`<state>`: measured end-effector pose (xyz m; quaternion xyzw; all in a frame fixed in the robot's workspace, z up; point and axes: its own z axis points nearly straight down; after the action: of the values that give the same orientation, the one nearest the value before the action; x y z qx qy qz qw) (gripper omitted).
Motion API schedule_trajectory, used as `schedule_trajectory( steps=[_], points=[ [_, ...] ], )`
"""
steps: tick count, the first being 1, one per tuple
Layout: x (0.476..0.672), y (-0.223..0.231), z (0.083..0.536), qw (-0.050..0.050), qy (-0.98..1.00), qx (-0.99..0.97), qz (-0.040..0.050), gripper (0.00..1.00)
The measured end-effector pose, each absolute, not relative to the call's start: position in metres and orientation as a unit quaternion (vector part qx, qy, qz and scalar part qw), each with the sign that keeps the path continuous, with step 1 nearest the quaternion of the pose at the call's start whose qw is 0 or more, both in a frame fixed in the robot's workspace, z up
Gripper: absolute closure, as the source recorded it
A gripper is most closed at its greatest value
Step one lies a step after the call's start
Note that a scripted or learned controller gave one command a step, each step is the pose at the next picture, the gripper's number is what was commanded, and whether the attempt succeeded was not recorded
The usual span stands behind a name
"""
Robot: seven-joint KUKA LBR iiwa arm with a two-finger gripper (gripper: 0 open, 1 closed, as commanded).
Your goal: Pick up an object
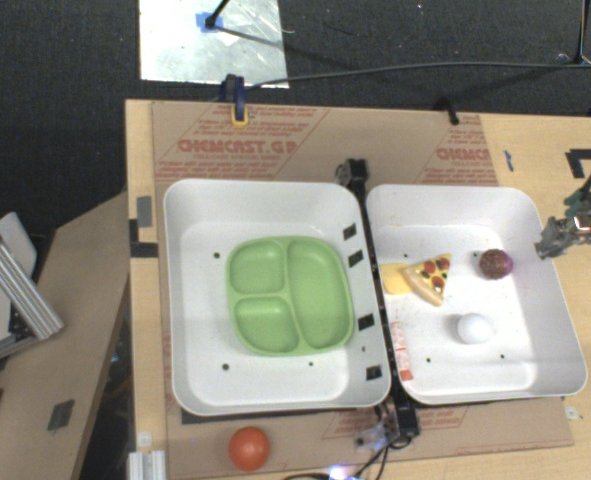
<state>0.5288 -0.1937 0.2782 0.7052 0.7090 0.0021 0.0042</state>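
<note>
In your left bin [190, 268] sits a green tray [289, 295]; an orange ball [248, 447] lies on the bench below it. In your right bin [535, 268] you have a pizza slice [430, 277], a white ball [473, 328] and a dark red ball [495, 263]. The gripper [560, 236] hangs at that bin's right rim, touching none of them; whether it is released or clenched you cannot tell.
</note>
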Motion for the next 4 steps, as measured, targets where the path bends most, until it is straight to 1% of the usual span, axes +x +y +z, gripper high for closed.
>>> schedule_trajectory(
  steps=[1, 2, 3, 4],
  points=[
    [0.529, -0.136, 0.278, 0.001, 0.711, 0.704, 0.0010, 1.00],
    [0.534, -0.081, 0.280, 0.001, 0.711, 0.703, 0.0015, 1.00],
    [0.534, -0.023, 0.263, 0.000, 0.711, 0.703, 0.0014, 1.00],
    [0.541, 0.036, 0.262, 0.000, 0.711, 0.703, 0.0016, 1.00]
  ],
)
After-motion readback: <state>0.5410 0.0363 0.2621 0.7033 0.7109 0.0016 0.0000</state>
